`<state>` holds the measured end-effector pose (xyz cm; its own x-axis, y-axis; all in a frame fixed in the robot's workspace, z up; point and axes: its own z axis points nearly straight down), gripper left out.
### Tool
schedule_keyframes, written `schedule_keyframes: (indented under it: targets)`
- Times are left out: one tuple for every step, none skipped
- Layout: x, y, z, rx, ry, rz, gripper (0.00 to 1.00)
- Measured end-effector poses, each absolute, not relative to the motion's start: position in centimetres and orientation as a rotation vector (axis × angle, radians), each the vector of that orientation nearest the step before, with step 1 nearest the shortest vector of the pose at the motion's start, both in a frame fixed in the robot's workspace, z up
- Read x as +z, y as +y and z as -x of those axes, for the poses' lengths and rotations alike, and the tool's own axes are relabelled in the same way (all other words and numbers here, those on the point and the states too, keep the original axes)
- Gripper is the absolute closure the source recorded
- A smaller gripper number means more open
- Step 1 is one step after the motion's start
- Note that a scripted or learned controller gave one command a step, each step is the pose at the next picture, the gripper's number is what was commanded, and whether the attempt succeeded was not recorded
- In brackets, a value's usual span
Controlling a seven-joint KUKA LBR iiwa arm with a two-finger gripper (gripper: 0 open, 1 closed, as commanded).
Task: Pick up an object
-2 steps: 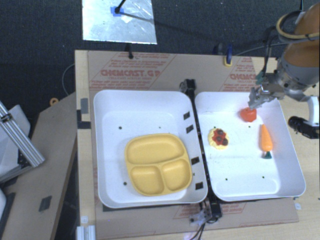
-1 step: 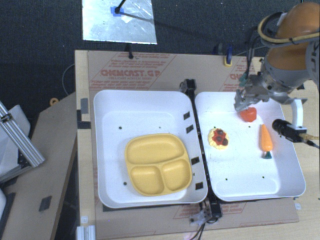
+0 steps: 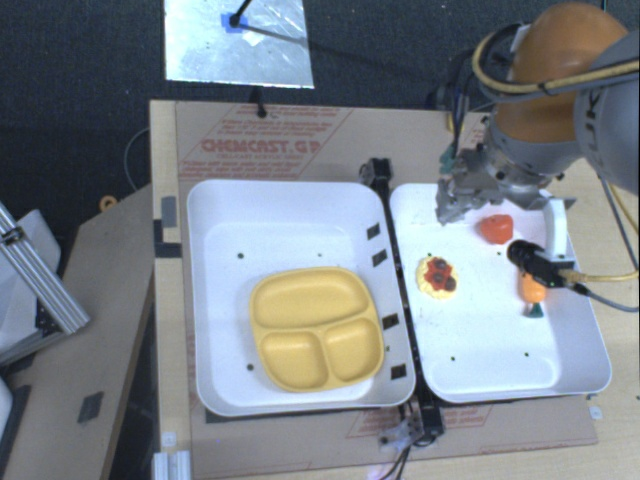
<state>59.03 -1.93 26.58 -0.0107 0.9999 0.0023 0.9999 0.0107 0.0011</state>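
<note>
Camera view, L to R: left bin (image 3: 200, 268) on the worktop (image 3: 100, 258) holds a yellow 3-section plate (image 3: 315, 328), flat, toward the front. Right bin (image 3: 490, 353): small round pizza toy (image 3: 437, 276) near its left wall, apart from the other bits. Pincer (image 3: 455, 206) hangs over the back-left area, behind the toy; can't tell if apart or together. Red-orange lump (image 3: 495, 229) just right of pincer. Orange carrot-like piece (image 3: 531, 290) sits further front-right.
</note>
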Motion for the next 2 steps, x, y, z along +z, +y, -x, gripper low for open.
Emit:
schedule_keyframes:
  targets:
    - [26.4,2.4,-58.1,-0.001,-2.232,2.21,1.0]
    - [24.3,7.5,-57.2,-0.001,-2.232,2.209,1.0]
